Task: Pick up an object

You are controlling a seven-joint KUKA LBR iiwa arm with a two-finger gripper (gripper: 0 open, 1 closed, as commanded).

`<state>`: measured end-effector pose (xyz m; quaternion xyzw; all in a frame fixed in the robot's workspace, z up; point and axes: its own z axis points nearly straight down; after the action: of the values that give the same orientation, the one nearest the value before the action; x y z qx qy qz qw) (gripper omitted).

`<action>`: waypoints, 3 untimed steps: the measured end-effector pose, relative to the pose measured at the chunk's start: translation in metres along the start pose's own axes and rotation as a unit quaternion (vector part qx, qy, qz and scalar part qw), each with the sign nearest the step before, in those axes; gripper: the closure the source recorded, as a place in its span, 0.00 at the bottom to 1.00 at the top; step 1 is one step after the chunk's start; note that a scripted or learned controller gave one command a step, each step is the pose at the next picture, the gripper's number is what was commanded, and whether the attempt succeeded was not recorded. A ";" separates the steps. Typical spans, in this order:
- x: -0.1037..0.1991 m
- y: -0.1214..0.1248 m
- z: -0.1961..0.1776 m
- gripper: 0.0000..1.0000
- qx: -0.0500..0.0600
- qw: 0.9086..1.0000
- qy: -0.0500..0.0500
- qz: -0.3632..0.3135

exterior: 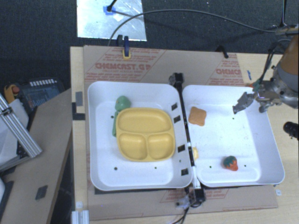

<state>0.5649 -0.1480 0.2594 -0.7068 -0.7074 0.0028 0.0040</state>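
My gripper [252, 103] hangs over the far right part of the right bin [243, 178], its two fingers spread apart with nothing between them. An orange block [197, 116] lies near that bin's far left corner, well to the left of the gripper. A small red and green toy fruit [230, 163] sits near the bin's front edge. A small yellow piece [194, 153] rests against the bin's left wall.
The left bin [100, 171] holds a yellow divided tray [144, 133] with a green object [120, 107] partly under its far left side. A black divider [183, 129] runs between the bins. The arm [287, 73] enters from the right.
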 end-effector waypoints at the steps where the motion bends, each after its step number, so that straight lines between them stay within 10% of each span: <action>1: 0.000 0.002 -0.006 0.00 -0.006 1.000 -0.001 -0.001; 3: 0.007 0.009 0.096 0.00 -0.004 1.000 -0.001 0.000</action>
<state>0.5725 -0.1407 0.1635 -0.7068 -0.7074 0.0003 0.0007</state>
